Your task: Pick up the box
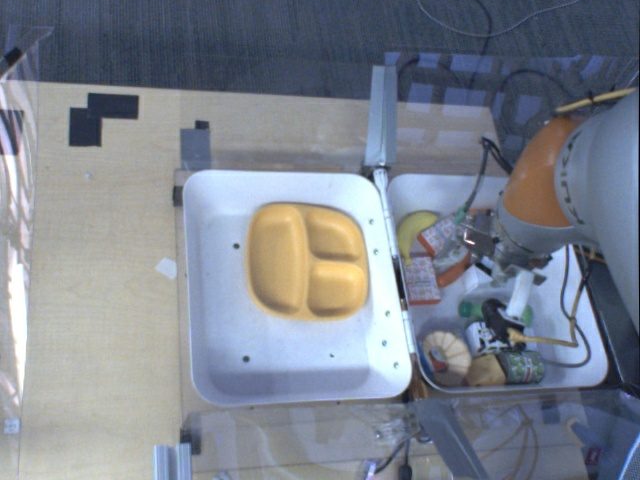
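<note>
A small red and white box [421, 280] lies flat against the left wall of the right bin [590, 368]. A second orange-red carton [438, 236] is tilted just behind it, next to a yellow-green ball [415, 226]. My gripper [480, 250] hangs low over the middle of the right bin. It is close to the right of the orange-red carton and up and right of the flat box. The wrist and its metal parts hide how the jaws stand. I see nothing held.
The left bin [215, 348] holds a yellow divided tray [305, 258]. At the front of the right bin lie a round bread-like piece [447, 353], a tan lump [485, 371], a green can [521, 368] and a green item [472, 309]. Metal rails border the bins.
</note>
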You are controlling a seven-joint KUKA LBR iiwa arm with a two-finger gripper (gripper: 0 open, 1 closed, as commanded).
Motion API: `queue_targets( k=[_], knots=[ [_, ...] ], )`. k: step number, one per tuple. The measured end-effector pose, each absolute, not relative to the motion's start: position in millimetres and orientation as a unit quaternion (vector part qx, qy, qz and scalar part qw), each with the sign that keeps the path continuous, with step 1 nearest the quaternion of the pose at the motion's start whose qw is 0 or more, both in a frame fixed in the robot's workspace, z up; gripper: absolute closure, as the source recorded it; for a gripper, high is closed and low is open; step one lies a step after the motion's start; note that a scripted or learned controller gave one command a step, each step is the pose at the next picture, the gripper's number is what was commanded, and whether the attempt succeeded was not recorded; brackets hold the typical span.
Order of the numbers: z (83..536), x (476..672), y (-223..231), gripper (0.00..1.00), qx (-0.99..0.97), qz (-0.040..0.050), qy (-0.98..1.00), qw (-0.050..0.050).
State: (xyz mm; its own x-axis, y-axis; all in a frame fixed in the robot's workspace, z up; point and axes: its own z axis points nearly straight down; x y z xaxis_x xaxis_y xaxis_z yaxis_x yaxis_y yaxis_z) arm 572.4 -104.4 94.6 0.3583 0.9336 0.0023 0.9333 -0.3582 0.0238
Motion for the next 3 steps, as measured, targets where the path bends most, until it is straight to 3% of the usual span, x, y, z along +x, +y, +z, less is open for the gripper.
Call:
queue_targets(
  k=[1, 2, 3],
  knots=[
    [93.7, 618.1, -88.4, 0.00, 0.844, 0.0051, 0.537, 0.008],
    [89.0, 530.2, -91.2, 0.00, 0.873, 0.0048, 0.487, 0.003],
    [88.6, 548.7, -142.2, 0.00, 0.877, 0.0044, 0.480, 0.003]
  ],
)
